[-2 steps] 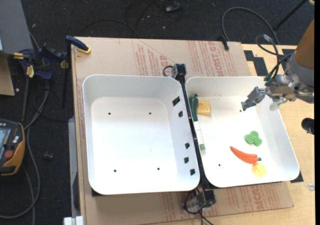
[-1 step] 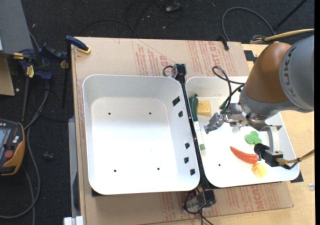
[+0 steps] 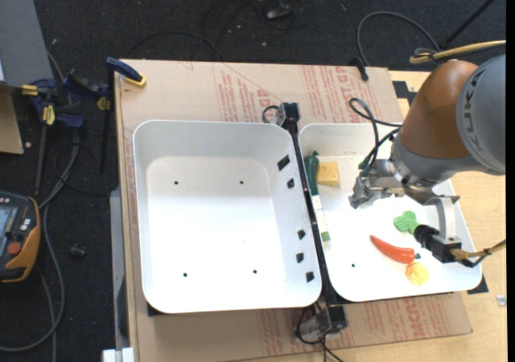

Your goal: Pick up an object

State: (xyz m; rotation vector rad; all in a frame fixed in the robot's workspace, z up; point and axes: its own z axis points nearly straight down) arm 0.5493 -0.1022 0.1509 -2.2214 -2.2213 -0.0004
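Surface (image 3: 201,79): a tan board under both bins; red printed lettering runs across it above and below the bins, too faint and skewed to read.
Left bin (image 3: 153,143): the larger white tray, lying just left of the right bin, their rims touching along a dark strip.
Right bin (image 3: 346,288): white tray holding all the small things; every place below is given relative to it.
Arm (image 3: 459,111): grey with an orange band, reaching in over the right bin's upper right corner; part of the maker's name, "KU", reads on the grey shell.
Tool (image 3: 364,194): hangs over the middle of the right bin; I cannot tell how it is set, as the metal parts blur together.
Red pepper (image 3: 392,248): lies in the right bin's lower middle, below and right of the tool, well apart from it; long axis slanting, pointed tip toward upper left, thicker end toward lower right.
Yellow block (image 3: 327,173): in the right bin's upper left, left of the tool and near it.
Green toy (image 3: 405,222): right of centre in the right bin, just above the pepper, right of and below the tool.
Yellow toy (image 3: 417,273): near the right bin's lower right edge, just below the pepper's thick end.
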